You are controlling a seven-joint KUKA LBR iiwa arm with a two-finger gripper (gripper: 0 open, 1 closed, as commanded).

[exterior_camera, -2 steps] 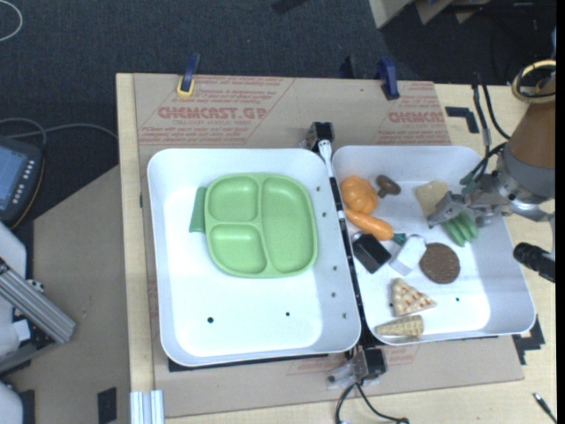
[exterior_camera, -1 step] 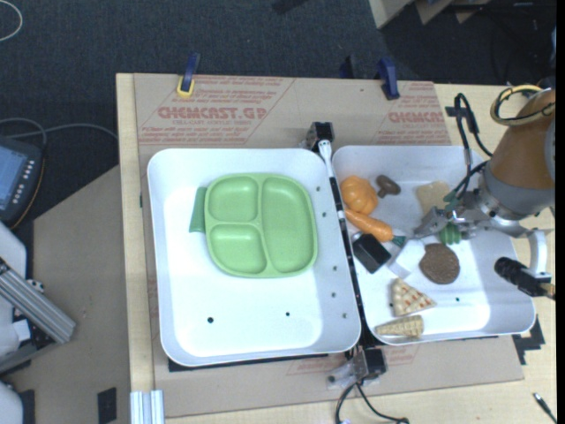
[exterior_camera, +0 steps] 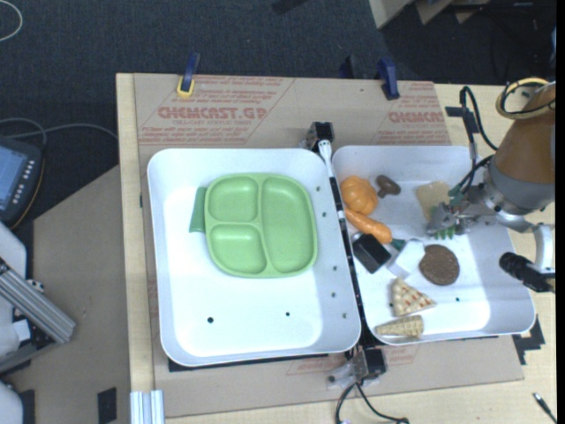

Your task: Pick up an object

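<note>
In right bin (exterior_camera: 503, 312): gripper (exterior_camera: 447, 221) just above brown disc (exterior_camera: 439, 265) (apart).

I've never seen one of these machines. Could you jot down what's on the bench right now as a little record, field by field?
left bin: holds a green divided plate
right bin: orange toy, brown round disc, black block, small brown piece, two tan wedges
arm: reaches in from the right, over the right bin
end effector: low above the bin floor, just up from the disc
holding anything: cannot tell
</note>
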